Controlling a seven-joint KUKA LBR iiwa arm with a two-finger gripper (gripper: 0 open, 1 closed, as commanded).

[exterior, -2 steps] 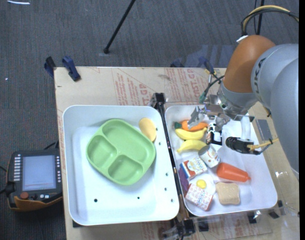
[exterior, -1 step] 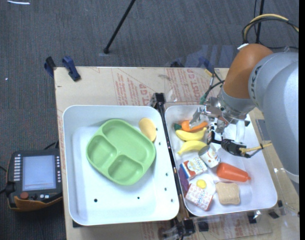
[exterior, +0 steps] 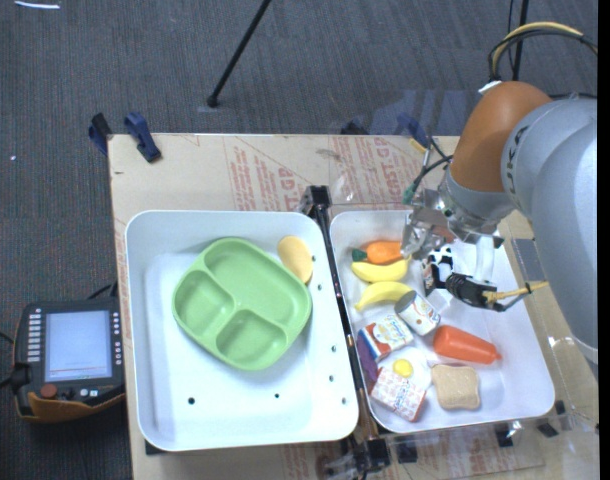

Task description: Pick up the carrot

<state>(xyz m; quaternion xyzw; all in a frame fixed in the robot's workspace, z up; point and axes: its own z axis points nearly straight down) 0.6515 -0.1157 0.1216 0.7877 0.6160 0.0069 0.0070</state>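
You are at the approach step: the carrot [exterior: 383, 252] lies at the right bin's [exterior: 541, 368] far-left corner, above a banana [exterior: 378, 270], and the claw [exterior: 422, 236], its state impossible to tell, must descend just beside it.

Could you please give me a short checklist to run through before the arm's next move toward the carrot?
1. Carrot in view, at the far left of the right bin: ok.
2. Gripper over the carrot's right end: ok.
3. Carrot between the fingers: cannot tell.
4. Room around the carrot: not ok, a banana touches its near side.
5. Carrot told apart from the other orange piece in the same bin: ok.
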